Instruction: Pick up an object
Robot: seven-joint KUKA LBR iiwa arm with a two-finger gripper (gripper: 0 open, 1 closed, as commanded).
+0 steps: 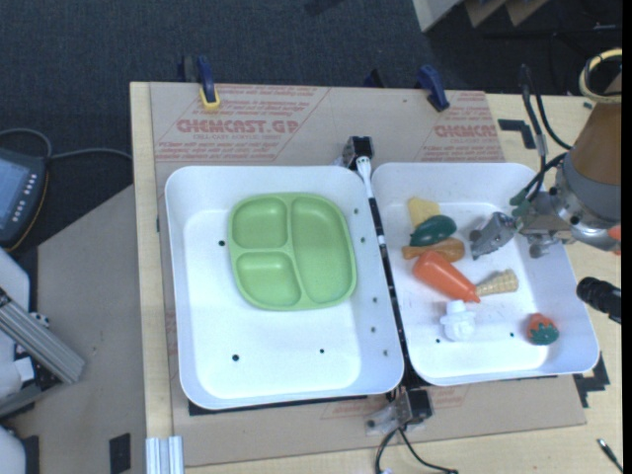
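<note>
Cables [405,433] trail off the near edge of the surface [296,126], just below the seam where the two bins meet. Left of that seam, the left bin [197,354] carries a green divided plate [293,251] with three compartments, set toward the far half of the bin.

Toys are spread across the right bin [474,363]. Nearest its front edge, a small red and green strawberry [540,330] sits by the right wall, and a small white piece [457,322] lies toward the middle. Just behind the white piece is an orange carrot [446,276], lying at a slant, with a tan cone [497,283] just beside its thick end on the right. Farther back, a dark green piece [434,230] rests near a yellow piece [423,209], and an orange strip [439,251] pokes out beneath the green one.

From the right, the grey arm [592,166] reaches over the bin's right side. Its end effector [491,235] hangs to the right of the green piece, above the cone; whether its grey fingers are open or closed cannot be told, and no toy is seen between them.

Two blue clamps [207,77] hold the brown board at the far edge.
</note>
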